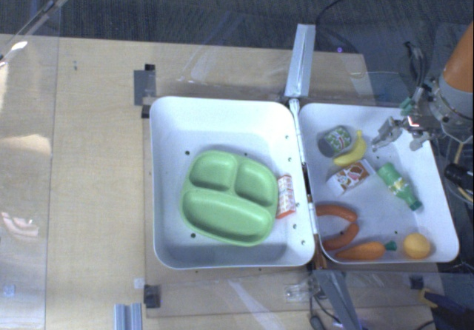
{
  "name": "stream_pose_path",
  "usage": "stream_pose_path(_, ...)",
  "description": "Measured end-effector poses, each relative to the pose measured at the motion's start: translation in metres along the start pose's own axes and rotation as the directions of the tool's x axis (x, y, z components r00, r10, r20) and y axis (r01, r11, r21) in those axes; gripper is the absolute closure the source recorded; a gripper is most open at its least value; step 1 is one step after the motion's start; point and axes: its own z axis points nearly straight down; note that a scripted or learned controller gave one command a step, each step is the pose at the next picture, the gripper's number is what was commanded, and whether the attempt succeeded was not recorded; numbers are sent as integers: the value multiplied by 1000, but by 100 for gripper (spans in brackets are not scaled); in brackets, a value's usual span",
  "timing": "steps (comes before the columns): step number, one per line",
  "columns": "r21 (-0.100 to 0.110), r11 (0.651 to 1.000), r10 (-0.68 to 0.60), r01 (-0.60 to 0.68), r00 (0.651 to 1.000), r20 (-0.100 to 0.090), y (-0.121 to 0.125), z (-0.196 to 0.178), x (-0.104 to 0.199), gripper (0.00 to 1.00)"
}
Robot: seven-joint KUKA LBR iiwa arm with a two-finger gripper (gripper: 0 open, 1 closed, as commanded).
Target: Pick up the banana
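1. The banana (353, 149) lies in the right bin (438, 195), toward that bin's far end. Taking the banana as my landmark: a small dark can (337, 140) sits touching its far-left side, a small printed carton (350, 177) lies just on its near side, and a green bottle (398, 186) lies off to the near right.
2. The gripper (401, 133) hangs to the right of the banana, apart from it, with its two fingers spread wide and nothing between them.
3. Biggest worry, to my eye: the can crowds the banana so closely that a finger coming down on that side could land on the can, or nudge both without closing cleanly.
4. The carton could also get caught if the fingers close across the banana's lower end.
5. The banana's long axis runs from far-right to near-left, gently curved; the far tip points up toward the bin's back wall, the near end toward the carton. A grasp along that axis would likely slip off.
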Motion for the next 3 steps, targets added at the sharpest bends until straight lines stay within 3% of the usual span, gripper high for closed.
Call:
stream_pose_path(1,-4,1000,-1,1,1000,0,50,137,44,0)
stream_pose_path(2,-7,1000,-5,5,1000,0,52,129,45,100)
stream_pose_path(3,-2,980,198,-198,980,0,83,49,126,100)
